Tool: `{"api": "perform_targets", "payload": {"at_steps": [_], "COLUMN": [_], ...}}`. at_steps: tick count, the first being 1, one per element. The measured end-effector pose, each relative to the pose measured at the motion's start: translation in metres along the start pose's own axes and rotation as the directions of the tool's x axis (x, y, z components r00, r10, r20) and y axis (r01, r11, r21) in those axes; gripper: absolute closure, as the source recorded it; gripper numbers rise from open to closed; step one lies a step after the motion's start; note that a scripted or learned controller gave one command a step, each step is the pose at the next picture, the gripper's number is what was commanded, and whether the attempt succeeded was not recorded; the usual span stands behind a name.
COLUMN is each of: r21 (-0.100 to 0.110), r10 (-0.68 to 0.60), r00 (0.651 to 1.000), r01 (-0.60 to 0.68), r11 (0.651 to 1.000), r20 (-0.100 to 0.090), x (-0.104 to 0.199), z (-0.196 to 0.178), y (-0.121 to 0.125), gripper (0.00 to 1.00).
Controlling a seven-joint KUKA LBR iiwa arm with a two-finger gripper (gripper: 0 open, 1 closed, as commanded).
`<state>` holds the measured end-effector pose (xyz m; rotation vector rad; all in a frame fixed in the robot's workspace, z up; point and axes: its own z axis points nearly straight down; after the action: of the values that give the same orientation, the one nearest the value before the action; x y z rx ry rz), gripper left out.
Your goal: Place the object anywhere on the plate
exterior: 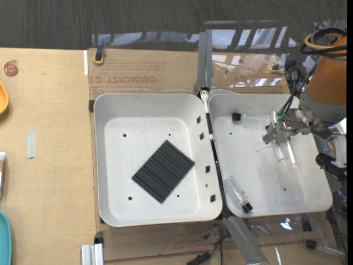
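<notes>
Gripper [282, 142] hanging over the right bin [309, 203], fingers gripping a clear tube [283, 151].
Dark ribbed plate [163, 170] is lying well apart in the left bin [105, 164].

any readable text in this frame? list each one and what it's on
"CHEMCAST GP": red print on the brown cardboard sheet behind the left bin. It reads upside down in this view, and the last letters are unsure.
Smaller red lines above that print: too blurred to read.
Round red mark on the wooden bench, far left: too small to read.
Dark plate, clear tubes and gripper: no text that I can see.
</notes>
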<state>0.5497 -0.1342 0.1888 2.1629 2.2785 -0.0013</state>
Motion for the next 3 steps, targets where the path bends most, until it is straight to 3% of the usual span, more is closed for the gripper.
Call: {"api": "perform_targets", "payload": {"at_steps": [1,2,3], "r21": [0.002,0.002,0.002], "r10": [0.127,-0.045,-0.462], "r00": [0.992,0.999,0.887], "r01": [-0.127,0.045,0.462], "r11": [0.992,0.999,0.887], "r20": [0.002,0.001,-0.001], "x": [0.058,0.132,0.163], "z": [-0.06,-0.069,-0.002], "y": [0.058,-0.022,0.006], "gripper": [1.0,1.0,1.0]}}
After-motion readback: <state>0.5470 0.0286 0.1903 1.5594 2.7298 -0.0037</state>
